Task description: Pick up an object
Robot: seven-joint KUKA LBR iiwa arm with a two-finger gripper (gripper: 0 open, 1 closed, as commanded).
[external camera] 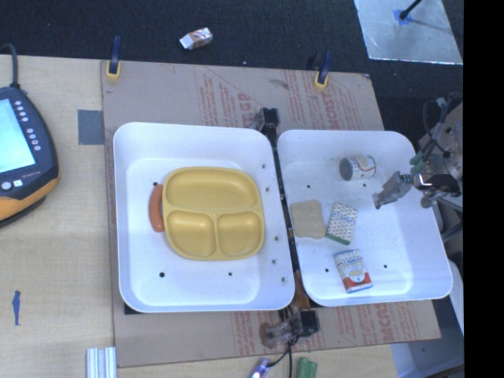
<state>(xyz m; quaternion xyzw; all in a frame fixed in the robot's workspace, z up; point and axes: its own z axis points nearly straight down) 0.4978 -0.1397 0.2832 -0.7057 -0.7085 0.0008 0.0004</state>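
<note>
I see the gripper [391,189] at the right bin's [425,278] right edge; I cannot tell how its jaws stand. The little can [357,167] lies just upper-left of it, long axis sideways.

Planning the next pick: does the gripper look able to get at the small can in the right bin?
Probably yes: the gripper hovers just right of the can, with bare bin floor between them.

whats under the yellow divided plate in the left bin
An orange hot-dog-like piece pokes out at the yellow divided plate's left edge, on the left bin floor. Anything further beneath is covered.
</note>
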